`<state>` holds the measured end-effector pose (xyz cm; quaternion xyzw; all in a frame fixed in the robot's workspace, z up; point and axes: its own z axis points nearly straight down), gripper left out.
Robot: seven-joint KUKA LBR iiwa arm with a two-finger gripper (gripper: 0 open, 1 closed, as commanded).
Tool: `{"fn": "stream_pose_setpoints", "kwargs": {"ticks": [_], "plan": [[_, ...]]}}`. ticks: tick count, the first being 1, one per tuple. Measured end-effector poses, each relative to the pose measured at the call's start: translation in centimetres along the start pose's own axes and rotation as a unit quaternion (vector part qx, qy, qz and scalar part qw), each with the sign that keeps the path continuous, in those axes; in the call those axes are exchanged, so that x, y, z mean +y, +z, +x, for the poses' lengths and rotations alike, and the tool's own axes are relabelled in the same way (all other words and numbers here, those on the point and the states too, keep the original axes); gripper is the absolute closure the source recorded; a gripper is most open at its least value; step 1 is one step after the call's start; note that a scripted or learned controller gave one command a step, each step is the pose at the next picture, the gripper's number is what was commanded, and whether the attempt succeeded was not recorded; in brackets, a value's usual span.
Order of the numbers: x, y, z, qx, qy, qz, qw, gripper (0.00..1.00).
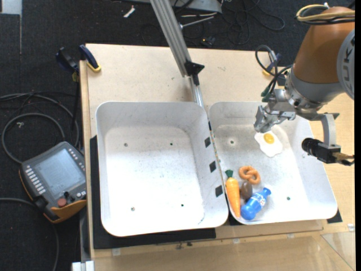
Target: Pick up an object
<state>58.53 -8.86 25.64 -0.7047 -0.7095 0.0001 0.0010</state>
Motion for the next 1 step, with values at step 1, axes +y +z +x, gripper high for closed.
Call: {"fn": "stream_pose_setpoints", "kwargs": {"ticks": [1], "plan": [[-1.84,1.48,5.52,0.000,-0.001,0.001,1.0000,1.00]]}}
